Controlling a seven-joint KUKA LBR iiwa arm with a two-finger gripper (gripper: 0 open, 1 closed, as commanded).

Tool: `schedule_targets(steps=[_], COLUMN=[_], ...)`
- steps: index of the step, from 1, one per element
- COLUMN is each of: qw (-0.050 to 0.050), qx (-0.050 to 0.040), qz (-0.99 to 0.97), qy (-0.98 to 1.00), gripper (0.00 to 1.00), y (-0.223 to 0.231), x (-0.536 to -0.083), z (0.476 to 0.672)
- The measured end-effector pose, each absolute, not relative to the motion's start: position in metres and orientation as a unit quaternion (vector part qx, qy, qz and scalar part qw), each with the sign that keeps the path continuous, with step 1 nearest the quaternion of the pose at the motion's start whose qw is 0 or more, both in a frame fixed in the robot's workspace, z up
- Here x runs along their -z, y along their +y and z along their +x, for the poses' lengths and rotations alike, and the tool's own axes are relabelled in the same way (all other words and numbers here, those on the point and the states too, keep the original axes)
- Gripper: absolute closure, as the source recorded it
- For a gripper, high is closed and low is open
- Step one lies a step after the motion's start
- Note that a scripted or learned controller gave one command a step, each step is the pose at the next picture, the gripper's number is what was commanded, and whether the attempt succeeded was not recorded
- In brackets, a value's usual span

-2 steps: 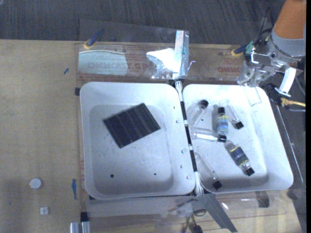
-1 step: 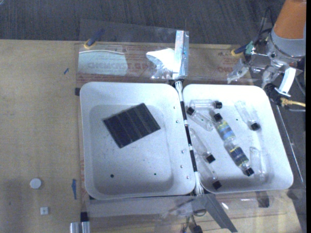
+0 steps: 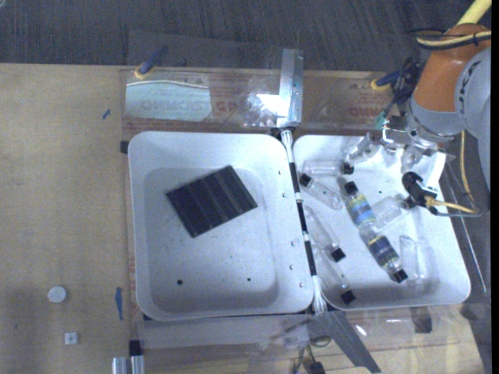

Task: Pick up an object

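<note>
Bottles (image 3: 366, 216), clear plastic with black caps, lie scattered across the right bin (image 3: 448, 287) as we look down on the desk (image 3: 62, 170). Nearest us, one capped bottle (image 3: 383, 254) rests toward the bin's front, another (image 3: 357, 205) just behind it, both carrying blue labels. In the left bin (image 3: 148, 279) we see a dark ribbed mat (image 3: 211, 200) lying flat and turned at an angle. Farther back, the grey arm (image 3: 456, 92) with its orange band hangs over the right bin's far right corner, its end effector (image 3: 390, 142) above the bottles. We cannot tell whether its fingers are spread or closed, and we see nothing held between them.
</note>
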State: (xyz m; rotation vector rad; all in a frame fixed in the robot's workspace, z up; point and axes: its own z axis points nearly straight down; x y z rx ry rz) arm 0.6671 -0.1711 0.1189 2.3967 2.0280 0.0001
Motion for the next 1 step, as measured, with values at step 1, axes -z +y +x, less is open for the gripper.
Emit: schedule_targets(steps=[1], qw=[0.000], qx=[-0.0002], qz=[0.736], qy=[0.677], gripper=[0.00], y=[-0.1837], x=[-0.1264], z=[0.5983])
